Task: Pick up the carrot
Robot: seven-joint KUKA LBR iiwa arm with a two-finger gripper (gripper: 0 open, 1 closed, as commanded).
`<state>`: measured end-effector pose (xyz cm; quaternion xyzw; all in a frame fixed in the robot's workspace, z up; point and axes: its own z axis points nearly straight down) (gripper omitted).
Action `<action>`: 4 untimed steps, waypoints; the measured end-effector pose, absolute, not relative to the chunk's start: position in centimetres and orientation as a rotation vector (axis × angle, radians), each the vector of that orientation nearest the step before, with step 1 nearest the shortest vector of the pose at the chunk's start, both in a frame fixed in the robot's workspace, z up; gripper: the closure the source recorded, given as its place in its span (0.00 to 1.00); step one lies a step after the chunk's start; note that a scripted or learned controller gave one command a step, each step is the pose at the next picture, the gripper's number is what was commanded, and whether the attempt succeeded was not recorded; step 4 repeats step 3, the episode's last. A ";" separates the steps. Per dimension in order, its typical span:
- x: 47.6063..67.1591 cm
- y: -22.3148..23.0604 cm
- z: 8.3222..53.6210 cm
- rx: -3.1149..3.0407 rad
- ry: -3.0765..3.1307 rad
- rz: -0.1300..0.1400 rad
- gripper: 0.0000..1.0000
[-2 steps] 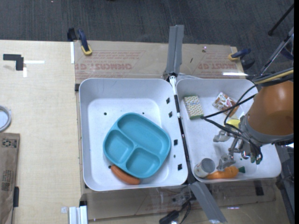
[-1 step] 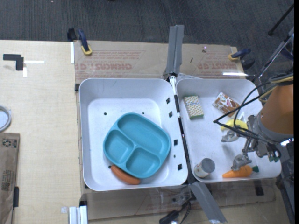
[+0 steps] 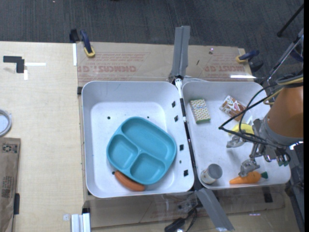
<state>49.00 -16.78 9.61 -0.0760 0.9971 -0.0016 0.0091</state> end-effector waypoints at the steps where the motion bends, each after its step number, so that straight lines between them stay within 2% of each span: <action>1: 56.6 -19.2 9.3 -0.359 3.115 0.000 0.00; 2: 51.7 -19.5 9.2 -0.918 3.002 0.002 0.00; 3: 49.5 -21.9 9.4 -0.931 2.989 -0.004 0.00; 4: 49.5 -21.9 9.4 -0.931 2.989 -0.004 0.00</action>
